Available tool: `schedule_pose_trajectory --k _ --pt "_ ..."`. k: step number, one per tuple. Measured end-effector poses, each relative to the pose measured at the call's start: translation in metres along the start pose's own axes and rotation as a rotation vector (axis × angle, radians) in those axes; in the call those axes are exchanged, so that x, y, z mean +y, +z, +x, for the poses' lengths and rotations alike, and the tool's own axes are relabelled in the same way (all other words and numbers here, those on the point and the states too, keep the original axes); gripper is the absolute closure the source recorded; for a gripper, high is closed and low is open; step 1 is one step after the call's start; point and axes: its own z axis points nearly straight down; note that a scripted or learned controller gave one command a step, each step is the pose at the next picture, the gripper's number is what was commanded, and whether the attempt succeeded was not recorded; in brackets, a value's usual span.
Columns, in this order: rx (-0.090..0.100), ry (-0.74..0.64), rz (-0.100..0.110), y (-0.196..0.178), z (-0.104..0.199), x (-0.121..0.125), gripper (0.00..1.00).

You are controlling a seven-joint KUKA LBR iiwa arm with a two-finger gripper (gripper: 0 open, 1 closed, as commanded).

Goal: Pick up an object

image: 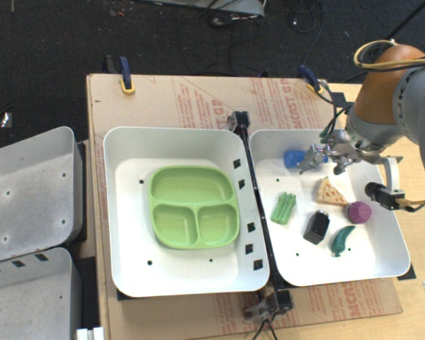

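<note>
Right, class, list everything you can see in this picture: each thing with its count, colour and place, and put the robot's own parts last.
Bins: two, white, side by side on the bench.
Divided tray: one, light green, three compartments, in the left bin.
Blue object: one, blue, top of the right bin, beside the gripper.
Pizza slice toy: one, tan and orange, middle of the right bin.
Ridged green piece: one, green, left part of the right bin.
Black block: one, black, lower middle of the right bin.
Purple object: one, purple, right part of the right bin.
Teal curved piece: one, teal, lower right of the right bin.
Clamps: two, blue and yellow, on the bench's far edge.
Gripper: one, grey metal, over the top of the right bin.
Arm: one, grey with an orange band, entering from the right.
</note>
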Motion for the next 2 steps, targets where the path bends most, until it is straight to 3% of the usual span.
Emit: schedule_pose_trajectory --k 1,2 --pt "-0.001 -0.001 -0.003 0.033 0.001 0.000 0.00" --pt "-0.002 -0.002 -0.008 0.020 0.001 0.001 1.00"
